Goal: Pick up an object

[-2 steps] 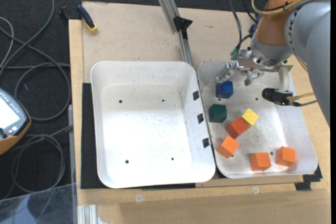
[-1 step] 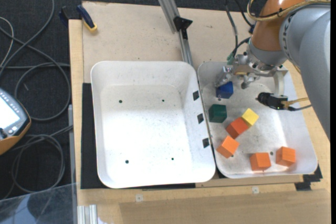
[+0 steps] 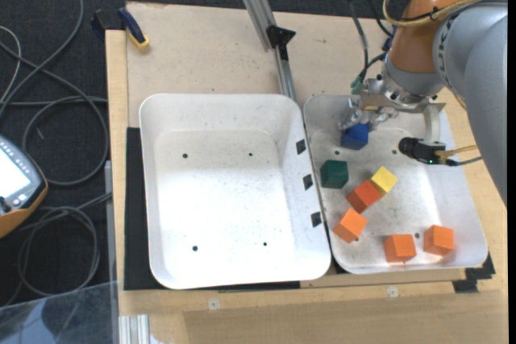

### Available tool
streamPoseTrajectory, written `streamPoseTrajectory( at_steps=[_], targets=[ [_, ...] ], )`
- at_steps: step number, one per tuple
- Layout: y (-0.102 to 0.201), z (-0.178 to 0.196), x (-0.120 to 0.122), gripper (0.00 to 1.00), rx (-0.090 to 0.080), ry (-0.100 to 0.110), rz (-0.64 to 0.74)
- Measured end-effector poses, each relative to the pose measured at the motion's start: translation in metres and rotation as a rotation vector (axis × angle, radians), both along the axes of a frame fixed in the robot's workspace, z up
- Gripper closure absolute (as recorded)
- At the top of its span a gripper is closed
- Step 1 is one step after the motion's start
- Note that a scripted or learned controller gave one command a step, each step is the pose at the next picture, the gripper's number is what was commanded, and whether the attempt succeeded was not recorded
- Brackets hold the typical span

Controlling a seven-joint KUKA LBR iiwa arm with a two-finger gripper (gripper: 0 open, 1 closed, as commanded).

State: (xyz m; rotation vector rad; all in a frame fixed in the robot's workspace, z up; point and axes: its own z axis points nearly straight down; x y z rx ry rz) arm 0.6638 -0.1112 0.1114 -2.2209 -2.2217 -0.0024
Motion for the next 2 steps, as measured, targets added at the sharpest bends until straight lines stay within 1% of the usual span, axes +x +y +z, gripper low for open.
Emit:
streamPoseTrajectory(
  at_steps=[1,2],
  targets=[
    [0.001,0.065,0.0,1.0,-0.002,-0.006,0.001],
    [0.001,0.111,0.002,1.0,-0.002,-0.006,0.001]
  ],
)
